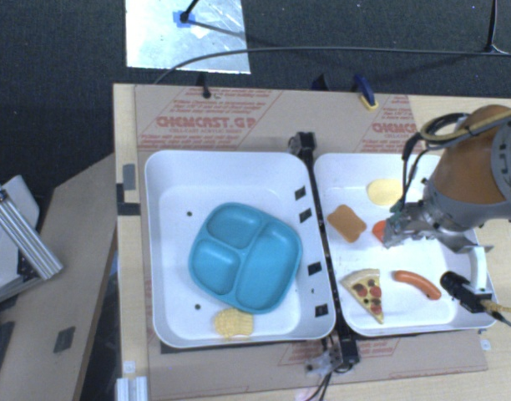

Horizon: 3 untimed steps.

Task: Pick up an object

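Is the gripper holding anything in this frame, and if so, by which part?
Cannot be told. The gripper sits low over a red piece in the right bin, hiding any hold.

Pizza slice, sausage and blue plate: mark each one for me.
pizza slice (366,292), camera view, middle of the topped face.
sausage (417,283), camera view, middle of its length.
blue plate (245,257), camera view, ridge where its compartments meet.
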### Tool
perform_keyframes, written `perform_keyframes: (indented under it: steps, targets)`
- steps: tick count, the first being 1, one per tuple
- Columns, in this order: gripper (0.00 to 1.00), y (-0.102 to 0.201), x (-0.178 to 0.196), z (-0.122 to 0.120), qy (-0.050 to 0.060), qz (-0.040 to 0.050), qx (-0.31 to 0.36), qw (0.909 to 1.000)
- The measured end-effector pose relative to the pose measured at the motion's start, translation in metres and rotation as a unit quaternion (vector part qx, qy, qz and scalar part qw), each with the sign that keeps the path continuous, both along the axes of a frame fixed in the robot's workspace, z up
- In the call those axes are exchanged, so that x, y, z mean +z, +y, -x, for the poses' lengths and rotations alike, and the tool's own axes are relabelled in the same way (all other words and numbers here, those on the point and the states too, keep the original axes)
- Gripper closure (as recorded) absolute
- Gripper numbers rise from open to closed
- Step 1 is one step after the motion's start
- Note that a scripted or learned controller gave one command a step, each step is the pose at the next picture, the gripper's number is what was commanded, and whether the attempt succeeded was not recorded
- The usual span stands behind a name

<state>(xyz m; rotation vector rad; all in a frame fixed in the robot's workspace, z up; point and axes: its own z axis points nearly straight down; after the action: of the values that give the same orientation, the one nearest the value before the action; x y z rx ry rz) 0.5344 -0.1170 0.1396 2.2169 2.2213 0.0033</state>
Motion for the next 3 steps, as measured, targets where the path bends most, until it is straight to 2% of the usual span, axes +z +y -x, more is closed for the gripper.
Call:
perform_keyframes:
  steps: [1, 2, 3]
  targets:
    - [1.00, 0.001, 0.044, -0.005, -0.001, 0.0001, 0.001, 1.0000]
    - [1.00, 0.003, 0.106, -0.013, -0.002, 0.0003, 0.002, 1.0000]
    - [1.00, 0.053, 0.112, -0.014, 0.000, -0.0009, 0.004, 1.0000]
